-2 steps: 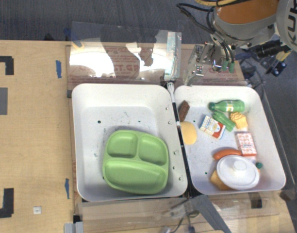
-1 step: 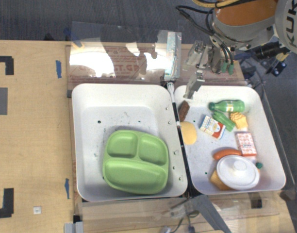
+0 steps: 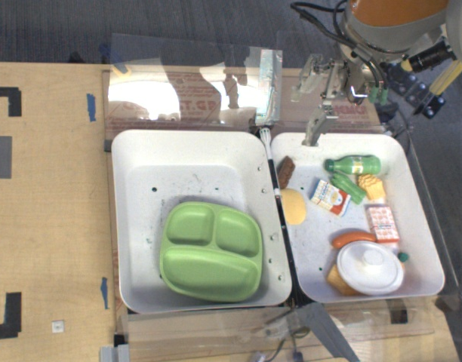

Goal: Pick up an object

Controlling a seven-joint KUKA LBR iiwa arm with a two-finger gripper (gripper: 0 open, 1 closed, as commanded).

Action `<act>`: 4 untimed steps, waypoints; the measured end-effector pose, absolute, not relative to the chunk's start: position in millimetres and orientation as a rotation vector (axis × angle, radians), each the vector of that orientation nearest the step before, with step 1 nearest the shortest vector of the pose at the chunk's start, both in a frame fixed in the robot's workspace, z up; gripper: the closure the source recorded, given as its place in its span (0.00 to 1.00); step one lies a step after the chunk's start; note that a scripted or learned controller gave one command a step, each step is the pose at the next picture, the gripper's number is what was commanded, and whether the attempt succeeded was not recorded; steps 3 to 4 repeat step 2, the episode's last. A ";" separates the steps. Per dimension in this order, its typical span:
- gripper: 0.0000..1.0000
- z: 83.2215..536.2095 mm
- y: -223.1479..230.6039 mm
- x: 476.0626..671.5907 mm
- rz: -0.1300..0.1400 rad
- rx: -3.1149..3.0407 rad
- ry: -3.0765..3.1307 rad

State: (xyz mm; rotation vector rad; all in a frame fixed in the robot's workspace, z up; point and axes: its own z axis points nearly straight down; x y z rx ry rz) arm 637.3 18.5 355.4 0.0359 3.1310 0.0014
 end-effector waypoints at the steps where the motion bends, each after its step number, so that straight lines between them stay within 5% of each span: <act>1: 0.00 240.4 110.8 617.9 0.004 0.189 3.142; 2: 0.00 99.3 165.7 600.2 0.010 0.511 3.087; 4: 0.00 99.3 165.7 600.2 0.010 0.511 3.087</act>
